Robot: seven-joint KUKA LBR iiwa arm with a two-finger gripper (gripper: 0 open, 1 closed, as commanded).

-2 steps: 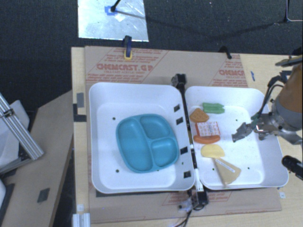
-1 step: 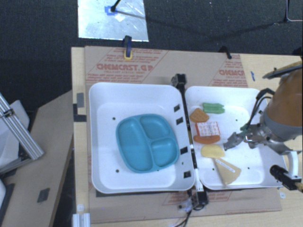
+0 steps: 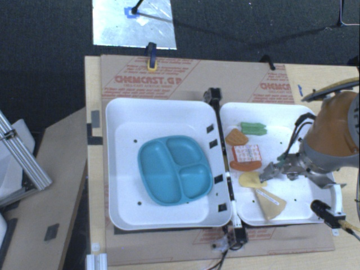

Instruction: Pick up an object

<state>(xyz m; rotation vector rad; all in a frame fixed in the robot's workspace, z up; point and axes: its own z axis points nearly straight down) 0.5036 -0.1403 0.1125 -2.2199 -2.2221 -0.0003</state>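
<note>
My pincer (image 3: 269, 172) low in right bin (image 3: 281, 112), beside yellow piece (image 3: 250, 179); grip state unclear. Piece looks light, stiff, slick plastic: pinch across narrow middle.

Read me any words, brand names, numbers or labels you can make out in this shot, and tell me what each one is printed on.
"CHEMCAST GP" in red, on the brown sheet under the bins, behind the left bin.
"CHEMCAST" again in red on that sheet behind the right bin; the letters after it are too blurred to read.
Red grid markings on the white card in the right bin: too small to read.
</note>
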